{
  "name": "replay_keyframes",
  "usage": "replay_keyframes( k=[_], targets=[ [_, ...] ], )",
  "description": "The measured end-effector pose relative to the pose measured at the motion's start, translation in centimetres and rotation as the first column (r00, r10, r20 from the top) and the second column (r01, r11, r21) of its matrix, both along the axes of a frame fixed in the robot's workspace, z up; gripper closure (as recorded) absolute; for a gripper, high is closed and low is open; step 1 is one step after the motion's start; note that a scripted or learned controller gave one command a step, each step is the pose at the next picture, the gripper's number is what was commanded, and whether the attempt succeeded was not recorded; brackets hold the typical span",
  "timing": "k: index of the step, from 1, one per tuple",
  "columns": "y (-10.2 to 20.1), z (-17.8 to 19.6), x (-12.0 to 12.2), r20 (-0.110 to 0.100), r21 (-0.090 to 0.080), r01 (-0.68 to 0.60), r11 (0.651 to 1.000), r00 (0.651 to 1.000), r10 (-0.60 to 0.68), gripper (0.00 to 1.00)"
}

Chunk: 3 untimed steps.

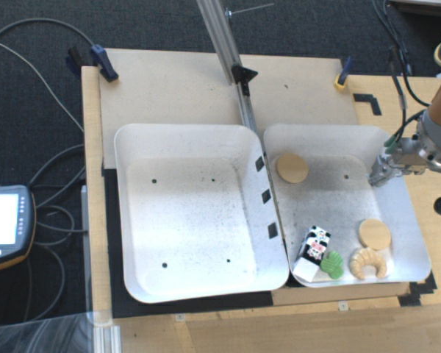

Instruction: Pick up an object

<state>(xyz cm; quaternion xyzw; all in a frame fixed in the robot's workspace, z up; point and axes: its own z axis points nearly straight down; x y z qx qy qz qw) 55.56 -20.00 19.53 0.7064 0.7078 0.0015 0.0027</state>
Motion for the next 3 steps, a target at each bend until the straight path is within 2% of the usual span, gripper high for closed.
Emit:
replay_keyframes(
  k=[1,2,3],
  targets=[
    [-0.6,6.3,0.6,0.003,-0.002,0.001,1.000,1.000,-0.001,1.00],
    [3.9,6.4,0.4,-0.007,0.004,-0.003,1.000,1.000,0.003,1.00],
    [9.0,5.3,1.4,-0.008,0.005,-0.005,1.000,1.000,0.005,1.00]
  ],
)
